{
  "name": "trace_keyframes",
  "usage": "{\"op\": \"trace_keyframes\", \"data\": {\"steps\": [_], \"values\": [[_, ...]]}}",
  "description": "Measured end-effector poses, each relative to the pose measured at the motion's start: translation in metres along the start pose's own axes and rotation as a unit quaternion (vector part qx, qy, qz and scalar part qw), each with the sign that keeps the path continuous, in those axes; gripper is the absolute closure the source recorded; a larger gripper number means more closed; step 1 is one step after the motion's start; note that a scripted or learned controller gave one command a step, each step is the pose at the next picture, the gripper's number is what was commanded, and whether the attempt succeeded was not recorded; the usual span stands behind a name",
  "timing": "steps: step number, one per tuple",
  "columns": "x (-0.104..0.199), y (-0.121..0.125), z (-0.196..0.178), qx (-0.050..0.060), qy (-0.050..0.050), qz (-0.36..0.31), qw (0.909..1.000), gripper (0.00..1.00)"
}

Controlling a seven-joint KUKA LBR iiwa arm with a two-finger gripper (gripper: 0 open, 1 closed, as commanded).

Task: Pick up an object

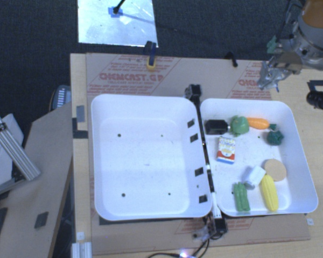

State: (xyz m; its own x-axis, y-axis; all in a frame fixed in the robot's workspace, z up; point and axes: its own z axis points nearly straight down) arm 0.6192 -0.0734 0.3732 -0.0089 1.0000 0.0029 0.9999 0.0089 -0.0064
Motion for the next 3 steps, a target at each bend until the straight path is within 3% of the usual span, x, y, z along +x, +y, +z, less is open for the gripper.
{"op": "trace_keyframes", "data": {"steps": [1, 2, 3], "values": [[0.012, 0.012, -0.113, -0.011, -0.002, 0.001, 0.9999, 1.0], [0.072, -0.023, -0.013, 0.001, 0.0, 0.0, 1.0, 1.0], [0.079, 0.002, -0.162, -0.013, -0.002, 0.001, 0.9999, 1.0]]}}
